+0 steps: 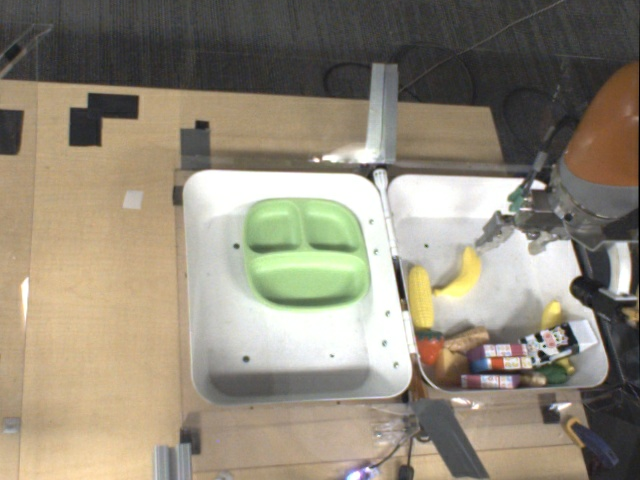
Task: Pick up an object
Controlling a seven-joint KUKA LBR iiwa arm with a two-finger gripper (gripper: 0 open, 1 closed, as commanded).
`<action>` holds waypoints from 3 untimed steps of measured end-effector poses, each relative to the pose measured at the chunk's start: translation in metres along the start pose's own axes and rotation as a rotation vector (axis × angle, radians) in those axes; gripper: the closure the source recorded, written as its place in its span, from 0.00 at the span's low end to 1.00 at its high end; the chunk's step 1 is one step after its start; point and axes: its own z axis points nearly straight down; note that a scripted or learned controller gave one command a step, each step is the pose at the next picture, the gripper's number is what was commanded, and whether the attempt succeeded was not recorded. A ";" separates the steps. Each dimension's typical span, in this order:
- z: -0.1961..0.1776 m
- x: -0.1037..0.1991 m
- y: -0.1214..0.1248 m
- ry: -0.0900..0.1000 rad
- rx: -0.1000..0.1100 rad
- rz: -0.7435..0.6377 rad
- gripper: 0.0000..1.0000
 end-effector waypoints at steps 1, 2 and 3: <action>0.109 0.034 -0.007 -0.001 -0.003 -0.102 0.00; 0.098 0.035 -0.005 0.000 -0.007 -0.101 1.00; 0.019 0.064 0.054 -0.001 -0.003 -0.115 1.00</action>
